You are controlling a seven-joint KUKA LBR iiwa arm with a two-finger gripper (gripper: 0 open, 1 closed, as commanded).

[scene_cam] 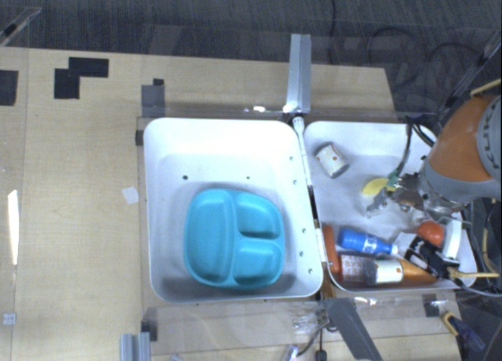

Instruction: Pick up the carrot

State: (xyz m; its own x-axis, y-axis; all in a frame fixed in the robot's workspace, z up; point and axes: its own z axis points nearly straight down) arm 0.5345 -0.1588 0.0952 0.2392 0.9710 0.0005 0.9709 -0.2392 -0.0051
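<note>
I've got the gripper (pixel 390 197) hovering over the right bin (pixel 357 133), near its 3 o'clock side, just beside a yellow thing (pixel 374 187). Can't tell how it's set from up here. The carrot (pixel 416 271) lies flat along the 5 o'clock edge, jammed against a dark bottle (pixel 369 271) and under a blue bottle (pixel 365 242). I'd swing toward 6 and come straight down on its bare end.

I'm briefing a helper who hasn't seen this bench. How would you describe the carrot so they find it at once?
Start at the right-hand white bin and go to its near edge, below the gripper. The carrot lies flat there, beside a blue bottle and a dark bottle with a white cap. It is the long, tapering orange piece; its neighbours are blue or dark.
</note>
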